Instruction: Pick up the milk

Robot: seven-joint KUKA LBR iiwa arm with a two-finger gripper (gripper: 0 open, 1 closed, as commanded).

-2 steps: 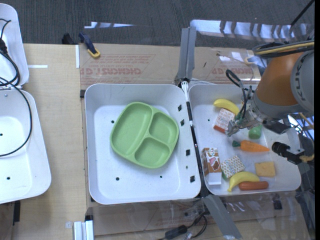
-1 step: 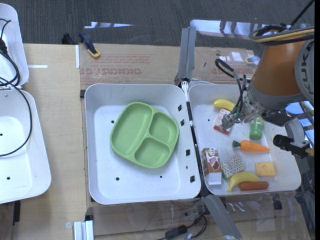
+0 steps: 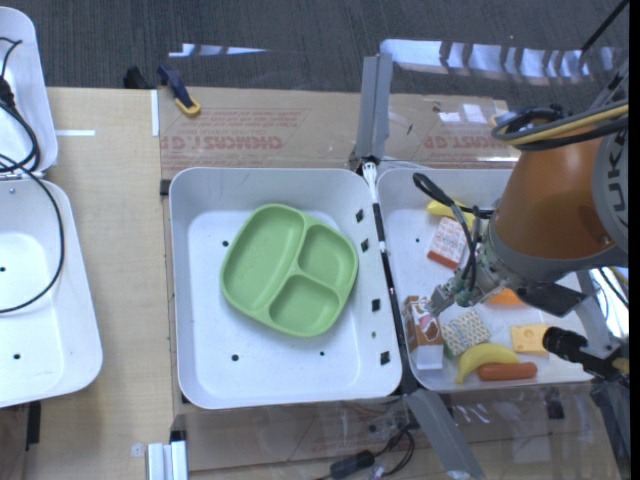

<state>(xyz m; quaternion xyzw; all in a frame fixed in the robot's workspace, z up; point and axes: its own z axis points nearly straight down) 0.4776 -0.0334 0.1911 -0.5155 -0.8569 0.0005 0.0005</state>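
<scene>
Here, the small brown-and-white milk carton (image 3: 422, 320) is seen lying at the left side of the right white bin (image 3: 425, 376), its long axis running roughly toward and away from the camera, just beside the bin's left wall. The end effector (image 3: 455, 293) is placed just beside the carton's upper right; whether it is wide or narrow cannot be told. A yellow banana (image 3: 478, 356), an orange sausage-shaped toy (image 3: 507, 371) and a yellow cheese wedge (image 3: 530, 338) lie nearby. A green three-compartment plate (image 3: 290, 268) sits in the left white bin (image 3: 200, 368). The bins are borne by a light wooden worktop (image 3: 100, 158), with dark carpet (image 3: 200, 18) beyond.
</scene>
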